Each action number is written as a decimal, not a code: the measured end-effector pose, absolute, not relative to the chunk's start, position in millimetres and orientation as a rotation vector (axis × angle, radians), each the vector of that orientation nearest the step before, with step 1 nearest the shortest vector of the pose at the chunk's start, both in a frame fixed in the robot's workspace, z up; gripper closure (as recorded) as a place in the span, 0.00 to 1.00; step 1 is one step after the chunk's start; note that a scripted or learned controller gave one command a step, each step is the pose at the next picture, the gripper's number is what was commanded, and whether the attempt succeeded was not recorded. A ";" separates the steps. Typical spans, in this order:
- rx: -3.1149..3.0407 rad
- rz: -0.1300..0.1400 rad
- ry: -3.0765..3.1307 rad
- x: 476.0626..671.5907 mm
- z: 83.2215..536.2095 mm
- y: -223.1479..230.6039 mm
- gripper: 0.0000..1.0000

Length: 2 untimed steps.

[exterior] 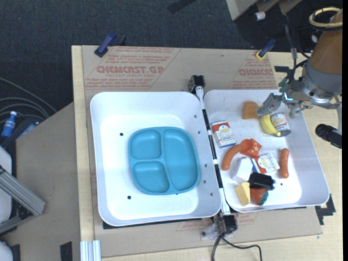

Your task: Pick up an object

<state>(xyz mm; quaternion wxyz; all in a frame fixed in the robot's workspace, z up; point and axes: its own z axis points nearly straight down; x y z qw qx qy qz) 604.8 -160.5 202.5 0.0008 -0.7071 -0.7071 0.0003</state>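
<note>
- The arm [326, 58] reaches in from the right, its gripper [280, 106] low over the far part of the right bin [318, 162]
- One grey finger [266, 105] slants down to the left of a small can with a label [279, 123]; another finger [295, 109] shows on the other side; the jaws look spread, with the can's top between them, yet I cannot tell whether they touch it, so no grasp is certain
- The can lies on or against a yellow banana [267, 125]; an orange-brown piece [249, 110] sits just to their left, near the bin's far edge
- Nearer the divider lies a small red-and-white carton [223, 134]; below it a curved red sausage [230, 155] and a red pepper [250, 147]
- A white block [242, 170] and a small white packet [268, 162] lie in the middle of the bin; a second sausage [284, 163] lies upright to their right
- At the near edge sit a yellow cheese wedge [242, 193], a black object [261, 180] and a reddish piece [260, 197] close together
- The left bin [109, 124] holds a blue divided plate [163, 160], three compartments, lying flat at its centre
</note>
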 end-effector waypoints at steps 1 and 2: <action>-2.218 0.003 -2.221 663.4 83.0 -173.0 0.00; -2.218 0.003 -2.224 664.8 95.6 -173.0 1.00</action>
